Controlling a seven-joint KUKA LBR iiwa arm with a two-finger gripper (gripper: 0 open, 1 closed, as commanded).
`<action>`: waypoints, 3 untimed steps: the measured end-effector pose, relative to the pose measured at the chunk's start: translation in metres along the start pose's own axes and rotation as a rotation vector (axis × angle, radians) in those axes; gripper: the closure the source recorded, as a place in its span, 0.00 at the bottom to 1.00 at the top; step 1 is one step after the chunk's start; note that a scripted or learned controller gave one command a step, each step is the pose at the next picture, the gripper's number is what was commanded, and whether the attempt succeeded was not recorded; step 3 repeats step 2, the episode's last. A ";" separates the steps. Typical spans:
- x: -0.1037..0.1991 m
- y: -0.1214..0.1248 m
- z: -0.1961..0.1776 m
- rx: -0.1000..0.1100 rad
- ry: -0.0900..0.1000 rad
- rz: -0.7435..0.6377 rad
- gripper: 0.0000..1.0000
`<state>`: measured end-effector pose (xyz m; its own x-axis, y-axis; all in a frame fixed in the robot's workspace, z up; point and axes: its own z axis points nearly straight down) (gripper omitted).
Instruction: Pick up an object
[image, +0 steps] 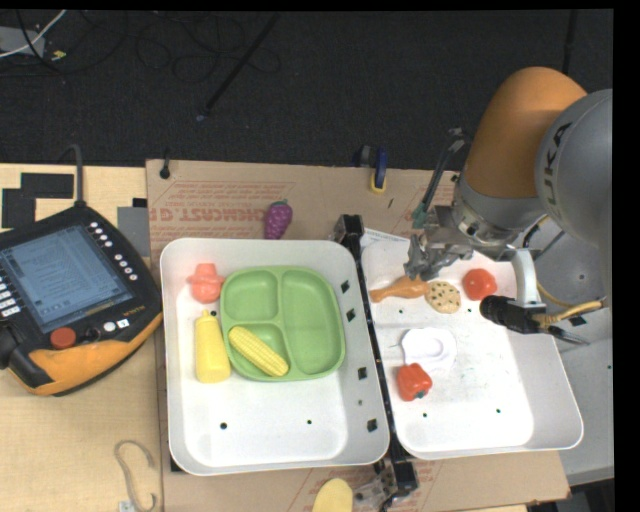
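Two white bins side by side. Left bin (200, 430): green divided plate (285, 320) with corn cob (259, 351) in one compartment, yellow bottle (210, 347) just beside plate, pink item (204, 283) near far corner. Right bin (500, 420): gripper (432, 262) low over far end, grip state cannot tell; orange drumstick (398, 290) and cookie (442, 296) just below it, tomato (479, 283) near, red pepper (413, 381) and white lid (428, 348) toward middle.

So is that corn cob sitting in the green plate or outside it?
In it: the corn cob lies across the green plate's lower-left compartment, its end overhanging the rim.
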<state>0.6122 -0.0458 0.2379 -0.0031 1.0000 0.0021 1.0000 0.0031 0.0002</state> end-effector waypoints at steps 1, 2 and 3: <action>0.046 0.024 0.021 0.001 -0.002 0.001 1.00; 0.046 0.019 0.001 0.001 -0.001 0.004 1.00; 0.046 0.019 0.001 0.001 -0.001 0.004 1.00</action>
